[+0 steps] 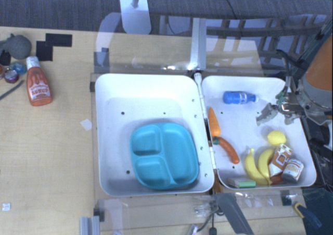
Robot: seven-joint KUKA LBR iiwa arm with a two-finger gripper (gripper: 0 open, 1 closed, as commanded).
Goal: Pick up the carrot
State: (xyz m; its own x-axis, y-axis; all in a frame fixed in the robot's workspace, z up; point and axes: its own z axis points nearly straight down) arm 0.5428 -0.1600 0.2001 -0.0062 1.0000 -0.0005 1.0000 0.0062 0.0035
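I see the carrot point(213, 121) lying along the left wall of the right bin point(244, 84), its tip near a sausage point(229, 150). My end effector point(276, 112) hangs at the frame's right, above the lemon point(277, 137), fingers spread apart and gripping nothing. A blue tray point(164, 155) sits in the left bin point(112, 140).
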